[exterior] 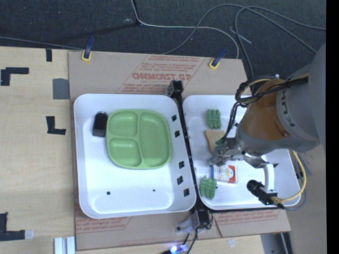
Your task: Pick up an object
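Observation:
My gripper (220, 157) hangs low in the right bin (288, 187), at its middle left. It is right over a small white carton with red and blue print (228, 174) and next to a tan flat piece (212, 137). A green ridged block (213, 119) lies further back in this bin. Another green ridged block (208, 187) lies near the front left corner. The arm's wrist hides most of the bin's right half.
The left bin (90, 194) holds a green divided plate (139, 138) with a small black object (99, 124) at its left side. A black divider (183, 152) runs between the bins. Cables trail across the dark floor behind the bench.

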Robot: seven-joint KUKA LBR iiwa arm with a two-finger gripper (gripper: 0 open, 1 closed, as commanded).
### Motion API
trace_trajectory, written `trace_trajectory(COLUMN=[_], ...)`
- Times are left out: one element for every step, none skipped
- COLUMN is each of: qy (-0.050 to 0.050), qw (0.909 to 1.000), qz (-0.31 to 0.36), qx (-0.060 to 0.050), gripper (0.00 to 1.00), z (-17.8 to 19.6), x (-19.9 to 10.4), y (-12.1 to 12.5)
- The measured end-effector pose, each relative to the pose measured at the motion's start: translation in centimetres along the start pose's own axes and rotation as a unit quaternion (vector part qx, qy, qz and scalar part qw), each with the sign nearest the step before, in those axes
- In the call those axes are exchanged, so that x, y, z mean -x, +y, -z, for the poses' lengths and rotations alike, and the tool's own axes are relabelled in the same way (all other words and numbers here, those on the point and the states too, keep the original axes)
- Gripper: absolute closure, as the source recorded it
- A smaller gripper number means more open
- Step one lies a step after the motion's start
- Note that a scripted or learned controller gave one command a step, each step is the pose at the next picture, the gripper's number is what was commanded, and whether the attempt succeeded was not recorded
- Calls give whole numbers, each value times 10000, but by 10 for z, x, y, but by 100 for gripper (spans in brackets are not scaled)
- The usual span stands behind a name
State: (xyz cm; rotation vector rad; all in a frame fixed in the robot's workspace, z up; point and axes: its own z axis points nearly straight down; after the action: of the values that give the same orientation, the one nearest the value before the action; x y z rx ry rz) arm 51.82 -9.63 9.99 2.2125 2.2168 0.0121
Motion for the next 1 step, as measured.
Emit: trace_trajectory(qy=[2], qw=[10000], qz=[-5], qx=[-45], gripper=[100], z=[51], x=[9], y=[6])
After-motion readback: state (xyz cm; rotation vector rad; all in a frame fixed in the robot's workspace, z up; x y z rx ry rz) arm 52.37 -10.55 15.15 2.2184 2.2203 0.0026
